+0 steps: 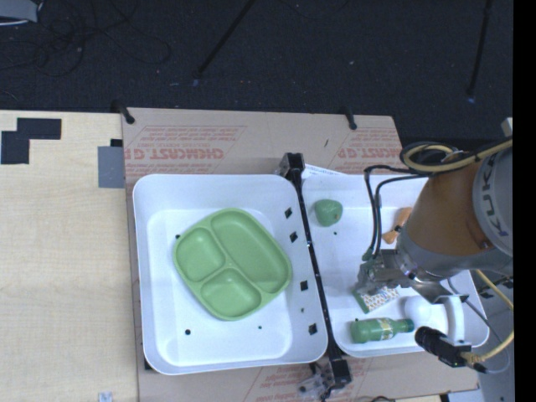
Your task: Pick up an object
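Bench top, two white bins; arm works over the right bin [339, 224].
Gripper [374, 281] sits low over a small flat patterned packet [378, 297], roughly centred on it; jaw state: can't tell, wrist blocks it. Green bottle [378, 330] lies just below it in view, long axis left-right. Green ball [327, 212] well apart, up-left. Left bin [159, 216] has a green divided plate [232, 263].

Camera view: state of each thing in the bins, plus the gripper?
Tray: flat in the left bin, right way up, compartments bare.
Green ball: resting near the far end of the right bin.
Bottle: on its side at the near end of the right bin.
Packet: lying flat just beyond the bottle, under the gripper.
Gripper: low over the packet; grasp can't be judged.
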